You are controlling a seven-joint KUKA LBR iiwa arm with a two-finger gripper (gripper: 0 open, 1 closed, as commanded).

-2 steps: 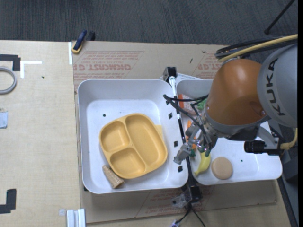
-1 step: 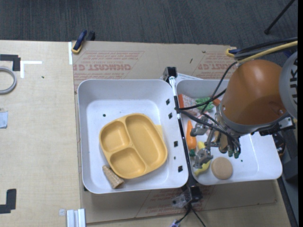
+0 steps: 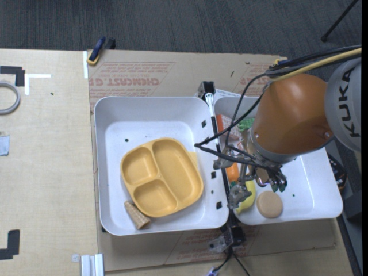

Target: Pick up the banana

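2 shallow white bins are being shown side by side on a cardboard sheet (image 3: 138, 76) that is lying on the bench. The left bin (image 3: 109, 125) is being occupied by a yellow divided plate (image 3: 161, 176) with 3 compartments, and a small tan block (image 3: 137, 216) is being seen just beside the plate's lower-left edge, near the bin's front wall. The right bin (image 3: 313, 203) is being largely covered by the arm (image 3: 293, 117), whose orange band is being seen from above as a broad dome. The gripper (image 3: 240, 193) is being held low over the left part of the right bin, close to the divider between the 2 bins. Whether its tips are spread or pressed together cannot be told, since they are being hidden among cables and other parts. The banana (image 3: 247, 195) is being glimpsed as a patch of yellow right at the gripper, near the front-left corner of the right bin; whether it is being gripped cannot be told. A round tan object (image 3: 269, 204) is being seen just to the right of that yellow patch. An orange item (image 3: 232, 171) and something green (image 3: 246, 123) are being partly shown behind the gripper, further back in the same bin. A blue-handled tool (image 3: 96, 50) is lying at the cardboard's back-left corner.
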